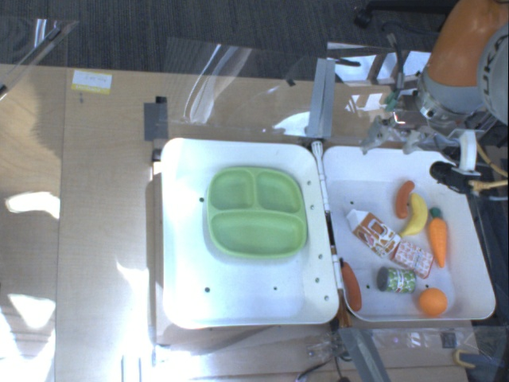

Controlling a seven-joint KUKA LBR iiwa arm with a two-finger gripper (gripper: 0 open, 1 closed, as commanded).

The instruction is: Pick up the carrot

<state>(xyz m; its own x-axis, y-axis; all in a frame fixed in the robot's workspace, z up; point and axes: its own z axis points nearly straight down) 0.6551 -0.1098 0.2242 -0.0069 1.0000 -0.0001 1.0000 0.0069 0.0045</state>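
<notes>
carrot (438, 240) lying lengthwise, green top up-frame, tip toward viewer

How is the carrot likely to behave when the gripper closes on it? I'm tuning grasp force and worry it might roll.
The carrot looks like a smooth, moulded toy, so it is probably stiff and light. Its round, tapered body may roll or pivot if nudged, and could slip out toward the narrow tip. The banana lies right against its left side, so a push may shift both.
</notes>
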